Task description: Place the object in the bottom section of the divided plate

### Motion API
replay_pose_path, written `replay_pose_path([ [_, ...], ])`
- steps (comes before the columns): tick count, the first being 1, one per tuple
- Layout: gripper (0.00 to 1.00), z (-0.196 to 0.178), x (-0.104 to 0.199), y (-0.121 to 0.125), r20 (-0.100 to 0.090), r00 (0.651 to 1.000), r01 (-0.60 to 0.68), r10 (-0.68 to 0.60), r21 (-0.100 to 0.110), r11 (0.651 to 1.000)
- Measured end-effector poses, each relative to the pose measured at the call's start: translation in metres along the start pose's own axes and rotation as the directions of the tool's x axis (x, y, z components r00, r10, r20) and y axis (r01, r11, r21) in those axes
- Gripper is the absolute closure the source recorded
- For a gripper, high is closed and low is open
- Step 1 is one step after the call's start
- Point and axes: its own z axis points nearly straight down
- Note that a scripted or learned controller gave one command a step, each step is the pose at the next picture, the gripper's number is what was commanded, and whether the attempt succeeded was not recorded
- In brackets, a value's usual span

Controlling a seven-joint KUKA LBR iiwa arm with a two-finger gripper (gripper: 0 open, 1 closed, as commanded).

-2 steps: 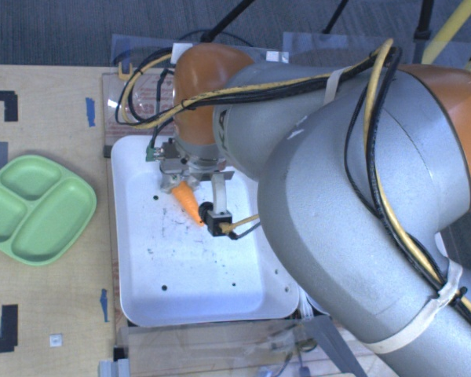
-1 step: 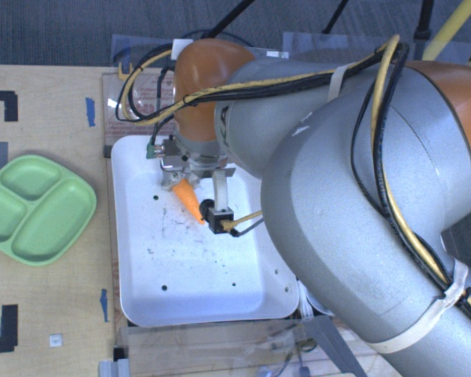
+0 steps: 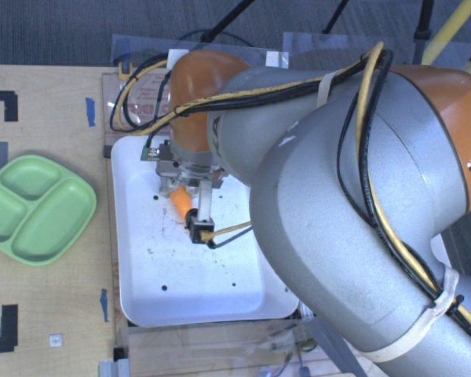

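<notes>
gripper (image 3: pixel 190 210) over white bin (image 3: pixel 141 281), orange object (image 3: pixel 180 202) half hidden

Open white floor across the lower half of the bin (image 3: pixel 188 289), low rim all around. Upper part crowded by the gripper (image 3: pixel 190 210) and the bulky grey arm (image 3: pixel 353 210) overhanging from the right. Divided plate (image 3: pixel 38 208) apart on bare bench, unobstructed from above.

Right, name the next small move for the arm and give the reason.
Probably lift straight up out of the shallow white bin. A small orange object sits at the end effector, while the green divided plate lies outside the bin to the camera's left. Whether the object is actually gripped is unclear, so rise slowly.
</notes>
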Motion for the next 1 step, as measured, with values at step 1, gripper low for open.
replay_pose_path([
  [1, 1.00, -0.0091, -0.0002, 0.0003, 0.002, 1.000, 0.001, -0.001, 0.002, 1.000],
])
